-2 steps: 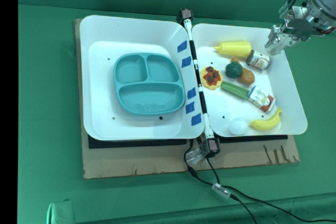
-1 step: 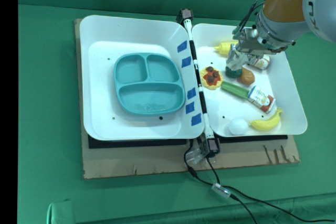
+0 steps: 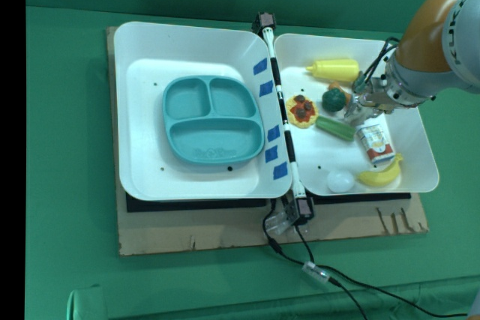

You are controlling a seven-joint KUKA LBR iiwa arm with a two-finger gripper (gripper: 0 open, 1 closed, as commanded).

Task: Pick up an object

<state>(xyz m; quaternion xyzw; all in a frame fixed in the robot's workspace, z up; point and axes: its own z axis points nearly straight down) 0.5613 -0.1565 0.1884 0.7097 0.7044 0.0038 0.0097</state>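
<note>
The green surface carries a brown cardboard sheet, and on it sit two shallow white bins side by side. The left bin holds a teal divided plate with three compartments, lying flat near its middle. Blue tape patches run down this bin's right wall, just beside the black-and-white striped bar that lies between the two bins. Cables trail from the near end of that bar across the cardboard and onto the surface.

The right bin holds the small things. The grey arm with its orange band reaches in from the right, and the claw is low in the middle of this bin, among the objects. Whether its grip is open or closed cannot be told from here, nor whether it touches anything.

A yellow squeeze bottle lies on its side at the far part of the bin. A white can with a red label lies just right of the claw, and a banana rests near the front wall beside the can's end. A green cucumber lies aslant just left of the claw. A round dark green object sits beyond it, and a small pizza piece lies near the bin's left wall. A white egg sits by the front wall, left of the banana.
</note>
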